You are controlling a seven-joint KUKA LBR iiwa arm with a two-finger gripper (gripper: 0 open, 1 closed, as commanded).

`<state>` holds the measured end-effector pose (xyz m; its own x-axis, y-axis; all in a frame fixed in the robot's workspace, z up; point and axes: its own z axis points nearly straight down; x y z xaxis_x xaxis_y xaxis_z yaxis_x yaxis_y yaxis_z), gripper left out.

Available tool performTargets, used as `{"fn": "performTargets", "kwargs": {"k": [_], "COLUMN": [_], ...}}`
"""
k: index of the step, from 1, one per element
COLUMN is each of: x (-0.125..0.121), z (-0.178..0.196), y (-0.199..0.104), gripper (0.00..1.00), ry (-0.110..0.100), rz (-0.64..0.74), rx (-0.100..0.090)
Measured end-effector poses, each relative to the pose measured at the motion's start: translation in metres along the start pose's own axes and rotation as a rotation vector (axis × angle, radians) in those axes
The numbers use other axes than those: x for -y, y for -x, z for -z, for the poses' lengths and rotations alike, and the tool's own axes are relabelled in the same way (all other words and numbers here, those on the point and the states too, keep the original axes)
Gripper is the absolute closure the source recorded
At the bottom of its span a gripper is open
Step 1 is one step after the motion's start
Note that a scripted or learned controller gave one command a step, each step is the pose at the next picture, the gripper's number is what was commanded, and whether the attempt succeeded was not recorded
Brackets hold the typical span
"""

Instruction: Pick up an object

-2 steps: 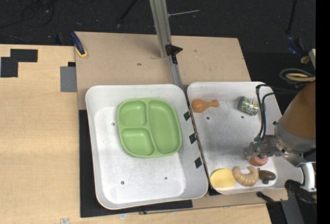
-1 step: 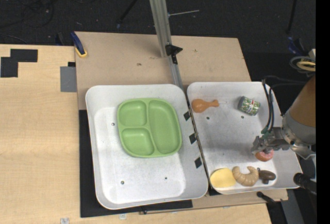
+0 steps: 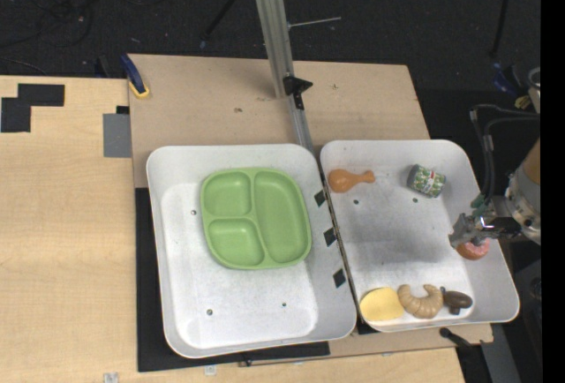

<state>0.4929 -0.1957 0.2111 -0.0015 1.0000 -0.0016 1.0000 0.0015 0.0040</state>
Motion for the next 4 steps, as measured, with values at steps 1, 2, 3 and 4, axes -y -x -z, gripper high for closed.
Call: {"fn": "performTargets", "kwargs": {"k": [1,2,3,4], "x": [-0.001,-0.010,-0.027,-0.046], "z": [0.017,0.022,0.029,0.035], "y": [0.001,-0.052,-0.106,-0.162], "gripper": [1.00,1.00,1.00,1.00], "ry": [-0.003,-0.005,-0.006,-0.005], "rz": [0.000,0.004,0.005,0.005], "rx": [-0.001,-0.004,-0.004,-0.004]}}
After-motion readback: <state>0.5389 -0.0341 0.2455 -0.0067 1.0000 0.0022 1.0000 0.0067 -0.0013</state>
